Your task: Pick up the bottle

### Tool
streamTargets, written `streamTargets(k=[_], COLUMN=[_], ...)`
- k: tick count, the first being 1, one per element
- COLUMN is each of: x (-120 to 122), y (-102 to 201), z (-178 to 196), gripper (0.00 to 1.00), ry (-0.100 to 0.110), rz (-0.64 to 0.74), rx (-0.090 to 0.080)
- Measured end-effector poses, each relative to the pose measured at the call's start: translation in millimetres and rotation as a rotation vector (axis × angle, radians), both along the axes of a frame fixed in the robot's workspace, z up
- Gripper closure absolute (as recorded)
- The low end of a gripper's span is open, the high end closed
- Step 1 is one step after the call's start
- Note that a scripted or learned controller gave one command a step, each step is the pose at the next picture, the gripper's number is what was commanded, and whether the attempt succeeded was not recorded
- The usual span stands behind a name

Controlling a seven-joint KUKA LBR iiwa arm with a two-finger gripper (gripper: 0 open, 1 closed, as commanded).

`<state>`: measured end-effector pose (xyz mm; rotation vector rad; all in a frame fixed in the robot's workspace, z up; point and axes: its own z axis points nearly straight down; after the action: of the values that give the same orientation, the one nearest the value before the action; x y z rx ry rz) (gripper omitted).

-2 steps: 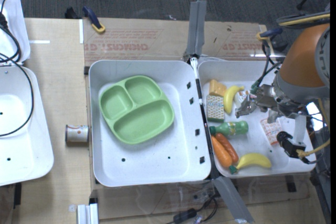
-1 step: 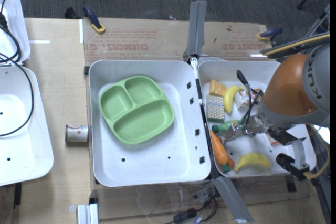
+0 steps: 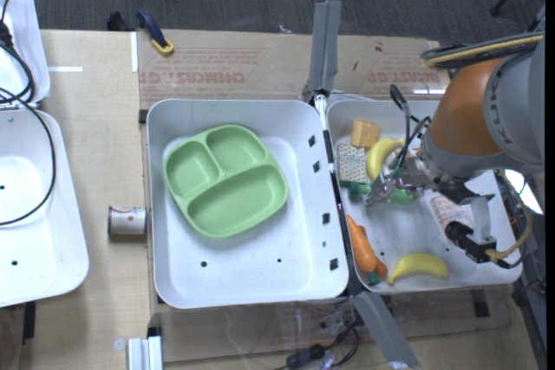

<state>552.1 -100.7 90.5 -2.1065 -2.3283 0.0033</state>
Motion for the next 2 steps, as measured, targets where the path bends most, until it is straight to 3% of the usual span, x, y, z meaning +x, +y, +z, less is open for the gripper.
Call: streamTargets(k=[1,2], x=[-3.3,-3.6], y=[-32.9,-34.7], z=[-0.2,7.9], gripper=[0.0,1.0], ry=[0.0,0.001], rz=[0.216,0.212], rx=[0.001,0.0])
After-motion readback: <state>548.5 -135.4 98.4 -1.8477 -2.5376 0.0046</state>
